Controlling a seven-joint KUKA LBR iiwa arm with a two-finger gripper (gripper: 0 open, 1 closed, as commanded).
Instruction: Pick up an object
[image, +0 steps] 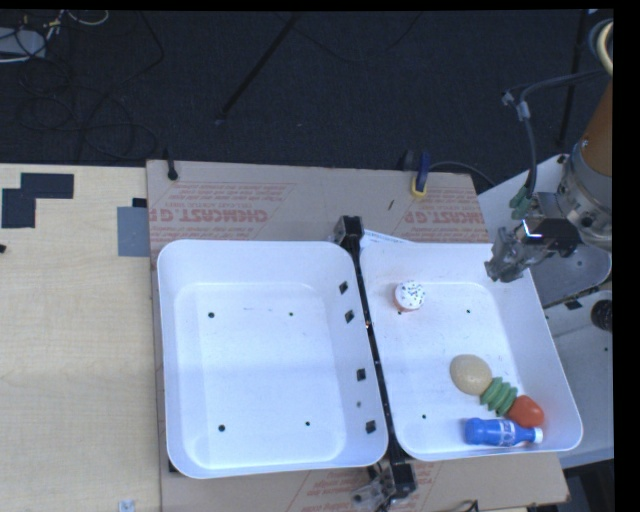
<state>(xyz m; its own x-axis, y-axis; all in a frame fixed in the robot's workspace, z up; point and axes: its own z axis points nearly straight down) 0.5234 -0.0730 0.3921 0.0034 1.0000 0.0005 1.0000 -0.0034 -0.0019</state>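
You see two white bins on the surface. The right bin (520, 330) holds four things: one white speckled ball (409, 295), one beige egg (470, 373), one carrot (512, 403) and one blue bottle (500, 432). The hand (505, 262) hovers above that bin's upper right rim, grasping nothing; its state you cannot tell.

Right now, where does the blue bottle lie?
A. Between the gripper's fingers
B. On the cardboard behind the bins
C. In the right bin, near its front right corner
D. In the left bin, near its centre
C: the blue bottle lies on its side in the right bin, by the front right corner, just in front of the carrot.
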